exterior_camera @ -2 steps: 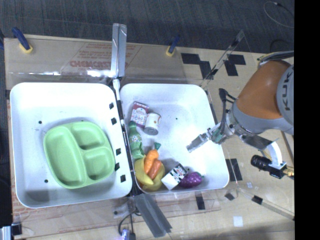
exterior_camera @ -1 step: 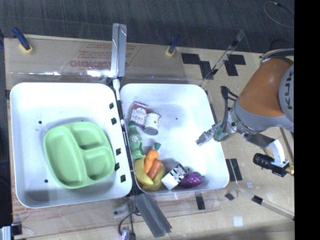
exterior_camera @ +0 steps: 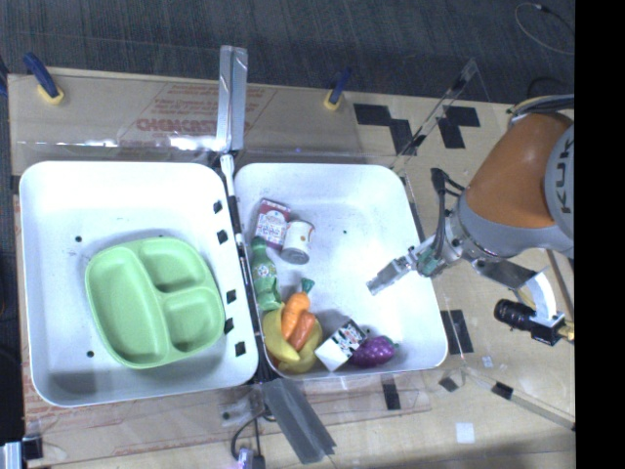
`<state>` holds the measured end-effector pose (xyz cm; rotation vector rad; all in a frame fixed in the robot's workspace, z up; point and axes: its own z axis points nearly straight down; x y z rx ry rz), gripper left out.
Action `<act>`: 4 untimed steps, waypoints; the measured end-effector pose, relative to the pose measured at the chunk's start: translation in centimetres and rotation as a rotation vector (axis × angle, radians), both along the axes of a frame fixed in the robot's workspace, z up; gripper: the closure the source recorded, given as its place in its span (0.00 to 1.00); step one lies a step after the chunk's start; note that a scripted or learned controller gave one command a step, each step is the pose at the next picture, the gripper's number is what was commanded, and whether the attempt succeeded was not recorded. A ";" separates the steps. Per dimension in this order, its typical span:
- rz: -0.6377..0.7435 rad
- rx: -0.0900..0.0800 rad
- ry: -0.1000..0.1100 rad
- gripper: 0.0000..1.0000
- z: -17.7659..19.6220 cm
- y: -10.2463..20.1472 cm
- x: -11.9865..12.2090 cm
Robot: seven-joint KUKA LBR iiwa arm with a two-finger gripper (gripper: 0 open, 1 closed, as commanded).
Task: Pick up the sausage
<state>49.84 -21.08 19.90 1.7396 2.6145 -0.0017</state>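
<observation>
In the right bin (exterior_camera: 391, 179), a heap of toy food lies against the front left corner. A short reddish-orange piece (exterior_camera: 306, 331) that looks like the sausage lies there on a yellow banana (exterior_camera: 281, 352), touching an orange carrot (exterior_camera: 293, 311) with a green top. My gripper (exterior_camera: 383, 279) hangs over the bin's right half, pointing left and down. It is well to the right of the heap and slightly behind it, with bare white floor between them. Nothing shows in the gripper.
A green bottle (exterior_camera: 262, 270), a red-and-white packet (exterior_camera: 270, 223) and a small can (exterior_camera: 297, 241) lie along the right bin's left wall. A white box (exterior_camera: 340, 344) and a purple item (exterior_camera: 374, 351) sit at its front. The left bin (exterior_camera: 59, 193) holds a green divided plate (exterior_camera: 154, 301).
</observation>
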 end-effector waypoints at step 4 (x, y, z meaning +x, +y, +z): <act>0.008 -0.001 -0.001 0.00 2.0 0.1 0.2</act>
